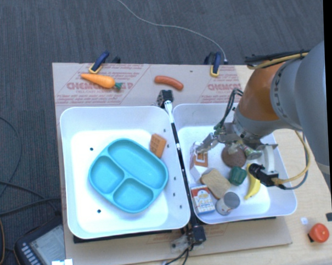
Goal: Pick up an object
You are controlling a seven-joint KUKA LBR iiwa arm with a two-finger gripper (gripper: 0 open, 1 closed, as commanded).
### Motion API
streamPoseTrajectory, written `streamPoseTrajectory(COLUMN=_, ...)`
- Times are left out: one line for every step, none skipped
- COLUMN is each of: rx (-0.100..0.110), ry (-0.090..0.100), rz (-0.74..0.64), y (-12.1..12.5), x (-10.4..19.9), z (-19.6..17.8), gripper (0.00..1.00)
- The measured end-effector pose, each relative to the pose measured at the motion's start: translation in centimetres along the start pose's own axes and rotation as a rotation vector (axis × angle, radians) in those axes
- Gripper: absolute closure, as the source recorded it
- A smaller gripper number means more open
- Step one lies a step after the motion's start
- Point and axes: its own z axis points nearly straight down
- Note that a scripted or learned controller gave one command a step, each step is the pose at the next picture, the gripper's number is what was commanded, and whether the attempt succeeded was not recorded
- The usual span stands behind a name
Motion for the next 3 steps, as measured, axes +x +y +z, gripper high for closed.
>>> streamPoseTrajectory(rx=0.0, ry=0.0, rz=0.0, y=0.0, x=0.0, z=0.01, gripper=0.0)
streamPoseTrajectory(rx=0.0, ry=0.0, rz=0.0, y=-0.21, x=0.05, z=0.02, gripper=0.0)
streamPoseTrajectory(rx=-0.013, ry=-0.002, rz=0.001, y=0.15, x=0.19, z=0.02, gripper=0.0)
